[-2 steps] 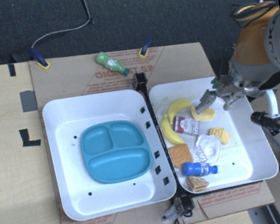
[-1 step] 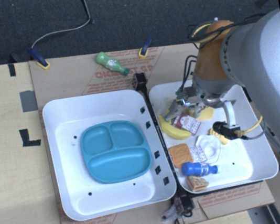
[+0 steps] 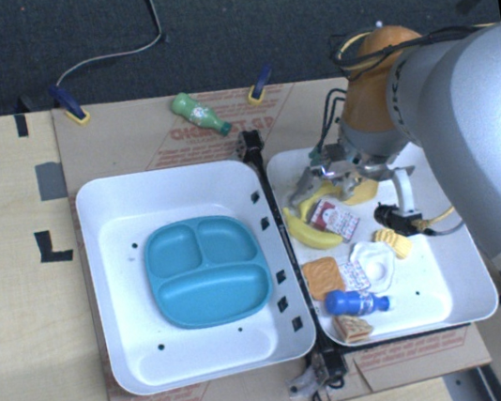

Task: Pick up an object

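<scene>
My gripper (image 3: 327, 175) hangs over the far left corner of the right bin (image 3: 456, 289), just above a yellow banana (image 3: 311, 232) and a red and white packet (image 3: 336, 219). A pale yellow piece (image 3: 361, 191) lies right beside the gripper, partly under it. Nothing is visibly held. Nearer the front lie an orange square (image 3: 322, 278), a crumpled white wrapper (image 3: 372, 265), a blue bottle (image 3: 354, 302), a brown piece (image 3: 354, 327) and a small yellow ridged item (image 3: 391, 243).
The left bin (image 3: 106, 219) holds a blue divided plate (image 3: 208, 269). A green bottle (image 3: 199, 115) lies on the cardboard behind the bins. The grey arm (image 3: 473, 138) covers the right bin's far right side. A black divider (image 3: 278, 238) separates the bins.
</scene>
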`<state>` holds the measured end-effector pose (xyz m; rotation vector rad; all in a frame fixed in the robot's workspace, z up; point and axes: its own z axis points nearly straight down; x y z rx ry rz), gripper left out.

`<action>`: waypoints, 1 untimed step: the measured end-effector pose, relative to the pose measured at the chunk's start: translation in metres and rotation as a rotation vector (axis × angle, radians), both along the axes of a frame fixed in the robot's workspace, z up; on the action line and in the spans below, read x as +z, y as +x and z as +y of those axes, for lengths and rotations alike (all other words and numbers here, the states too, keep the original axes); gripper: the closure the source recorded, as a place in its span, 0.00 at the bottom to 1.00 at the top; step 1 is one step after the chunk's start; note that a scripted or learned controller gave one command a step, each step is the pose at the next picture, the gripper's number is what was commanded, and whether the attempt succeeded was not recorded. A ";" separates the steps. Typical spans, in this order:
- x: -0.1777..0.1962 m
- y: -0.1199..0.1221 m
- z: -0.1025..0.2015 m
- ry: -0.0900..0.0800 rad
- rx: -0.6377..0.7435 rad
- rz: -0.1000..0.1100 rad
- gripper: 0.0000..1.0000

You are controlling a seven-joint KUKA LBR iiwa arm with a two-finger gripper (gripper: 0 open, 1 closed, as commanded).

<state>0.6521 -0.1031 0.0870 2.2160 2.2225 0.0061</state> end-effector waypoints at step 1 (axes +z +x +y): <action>0.000 -0.050 0.005 -0.005 -0.004 0.001 0.00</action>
